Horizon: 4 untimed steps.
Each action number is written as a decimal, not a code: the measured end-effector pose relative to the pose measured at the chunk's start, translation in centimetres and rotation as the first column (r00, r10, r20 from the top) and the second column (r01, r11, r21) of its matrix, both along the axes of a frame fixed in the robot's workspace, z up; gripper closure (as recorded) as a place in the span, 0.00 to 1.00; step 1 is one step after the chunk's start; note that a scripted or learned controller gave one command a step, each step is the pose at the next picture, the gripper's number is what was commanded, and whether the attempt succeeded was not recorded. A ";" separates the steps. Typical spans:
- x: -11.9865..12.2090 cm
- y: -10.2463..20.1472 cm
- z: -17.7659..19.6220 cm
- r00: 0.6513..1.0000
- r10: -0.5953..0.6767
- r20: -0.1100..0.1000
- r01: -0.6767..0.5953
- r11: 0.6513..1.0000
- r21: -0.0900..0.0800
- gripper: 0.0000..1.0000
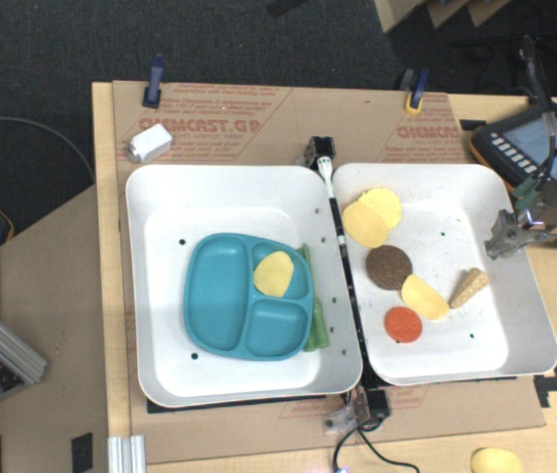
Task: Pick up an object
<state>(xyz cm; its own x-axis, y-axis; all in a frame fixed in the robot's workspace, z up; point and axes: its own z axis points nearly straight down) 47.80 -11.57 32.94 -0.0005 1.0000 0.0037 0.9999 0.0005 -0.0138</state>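
The right bin (515, 353) holds several small food pieces. Two pale yellow discs (371, 215) overlap at its back left. A brown round cookie (389, 266) lies in front of them, with a yellow lump (423, 297) and a red disc (403, 324) nearer the front. A tan wedge (469, 286) lies to the right of the yellow lump. My gripper (508, 235) hangs over the bin's right rim, right of and behind the wedge, with nothing seen in it.
The left bin (160, 363) carries a teal divided plate (224, 299) with a yellow piece (274, 274) in one compartment and a green strip (313, 323) along its right side. A black bar (334, 215) runs between the bins. A white block (150, 143) lies on the cardboard behind.
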 end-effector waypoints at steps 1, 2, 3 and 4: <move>0.2 4.7 21.4 0.999 0.005 0.037 -0.004 1.000 -0.006 1.00; 0.0 5.5 7.5 1.000 -0.001 -0.001 0.001 1.000 -0.002 1.00; 4.3 8.6 21.4 0.999 0.004 0.034 -0.004 1.000 -0.005 1.00; 0.9 3.4 12.6 1.000 -0.007 0.005 0.007 1.000 -0.004 1.00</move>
